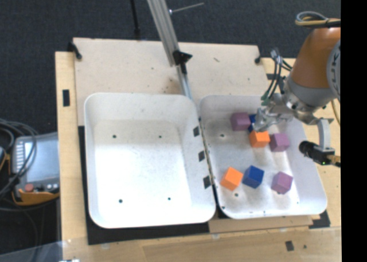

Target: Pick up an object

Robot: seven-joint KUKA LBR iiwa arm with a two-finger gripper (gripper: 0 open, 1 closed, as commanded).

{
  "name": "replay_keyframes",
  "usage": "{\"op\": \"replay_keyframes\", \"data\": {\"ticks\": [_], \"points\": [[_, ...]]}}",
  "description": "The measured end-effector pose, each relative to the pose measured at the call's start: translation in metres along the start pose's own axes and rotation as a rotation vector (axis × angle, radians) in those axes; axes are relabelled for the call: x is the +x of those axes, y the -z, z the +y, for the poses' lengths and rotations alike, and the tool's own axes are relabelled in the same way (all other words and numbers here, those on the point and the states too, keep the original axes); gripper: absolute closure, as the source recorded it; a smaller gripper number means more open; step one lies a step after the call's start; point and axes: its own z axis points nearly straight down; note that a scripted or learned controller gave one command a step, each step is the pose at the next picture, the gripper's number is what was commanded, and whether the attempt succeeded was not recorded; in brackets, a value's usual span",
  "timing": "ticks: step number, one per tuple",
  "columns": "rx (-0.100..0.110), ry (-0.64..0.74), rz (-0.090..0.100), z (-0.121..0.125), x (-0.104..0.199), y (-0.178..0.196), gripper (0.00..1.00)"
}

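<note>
While the tool (261, 124) hung low in the right bin (309, 200), grip state unclear, orange cube (260, 138) just below it, purple cubes (241, 121) either side, blue cube (253, 176) nearer front

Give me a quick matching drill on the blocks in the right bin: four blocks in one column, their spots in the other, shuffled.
Blocks:
1. blue block
2. orange block by the tool
3. second orange block
4. purple block at the near right

Spots:
A. left of the blue block
B. right of the blue block
C. just below the tool
D. between an orange and a purple block

Pairs: 1-D, 2-C, 3-A, 4-B
</note>
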Motion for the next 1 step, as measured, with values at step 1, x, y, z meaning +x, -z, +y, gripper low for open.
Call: {"op": "replay_keyframes", "data": {"ticks": [1], "points": [[0.000,0.008,0.002,-0.0212,0.0385,0.0004,1.00]]}}
